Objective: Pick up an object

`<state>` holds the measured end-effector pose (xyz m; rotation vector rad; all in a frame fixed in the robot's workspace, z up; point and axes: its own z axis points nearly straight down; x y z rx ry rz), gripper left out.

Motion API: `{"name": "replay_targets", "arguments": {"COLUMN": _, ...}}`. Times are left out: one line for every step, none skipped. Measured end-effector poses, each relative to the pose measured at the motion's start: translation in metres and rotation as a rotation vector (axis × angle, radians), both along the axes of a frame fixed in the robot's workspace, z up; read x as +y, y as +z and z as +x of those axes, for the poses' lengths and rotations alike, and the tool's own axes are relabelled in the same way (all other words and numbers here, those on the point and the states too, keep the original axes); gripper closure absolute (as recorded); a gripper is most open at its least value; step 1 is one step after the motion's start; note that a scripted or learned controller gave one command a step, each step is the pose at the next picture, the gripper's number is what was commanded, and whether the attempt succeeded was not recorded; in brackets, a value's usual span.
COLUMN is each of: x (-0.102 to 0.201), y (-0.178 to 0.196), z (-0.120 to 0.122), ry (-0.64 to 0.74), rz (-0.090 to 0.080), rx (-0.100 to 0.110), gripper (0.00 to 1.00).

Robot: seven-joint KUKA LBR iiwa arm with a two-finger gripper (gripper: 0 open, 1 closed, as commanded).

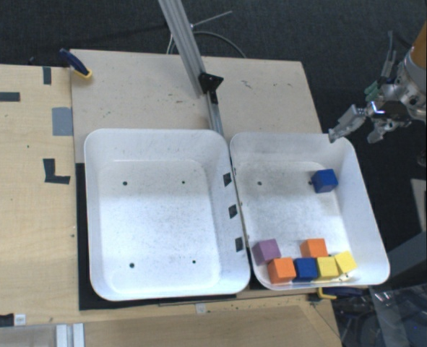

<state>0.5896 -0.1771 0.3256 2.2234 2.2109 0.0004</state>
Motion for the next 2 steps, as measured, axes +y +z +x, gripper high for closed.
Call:
{"name": "replay_targets", "arguments": {"x": -0.029, "y": -0.031, "z": 0.007, "ry": 0.004, "rz": 0.002, "rx": 0.008, "gripper": 0.0}}
{"name": "replay_targets", "arguments": {"x": -0.032, "y": -0.099, "z": -0.015, "ry": 0.006, "rz": 0.005, "rx": 0.013, "gripper": 0.0}}
